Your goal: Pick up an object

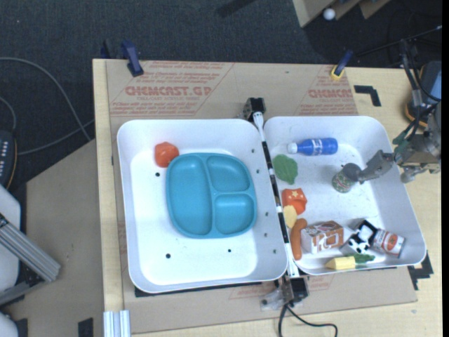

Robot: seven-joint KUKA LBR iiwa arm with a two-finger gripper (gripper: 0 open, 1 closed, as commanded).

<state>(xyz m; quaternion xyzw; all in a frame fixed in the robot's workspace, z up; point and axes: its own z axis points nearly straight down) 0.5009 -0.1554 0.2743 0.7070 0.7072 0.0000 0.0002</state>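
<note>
Now, gripper (344,181): low in the right bin (393,209), mid-floor; whether it stands open or closed, cannot tell.
Blue bottle (313,146): lying on its side at the far end, left of the gripper.
Green leaf (285,168): against the left wall.
Carton (323,237), can (386,243), corn (345,262): clustered along the near wall.
Left bin (137,209): blue divided tray (210,193), orange ball (165,154) just beside its far-left corner.

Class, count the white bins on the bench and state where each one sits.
2. The left bin holds a blue divided plate; the right bin sits beside it, touching along the middle.
</note>
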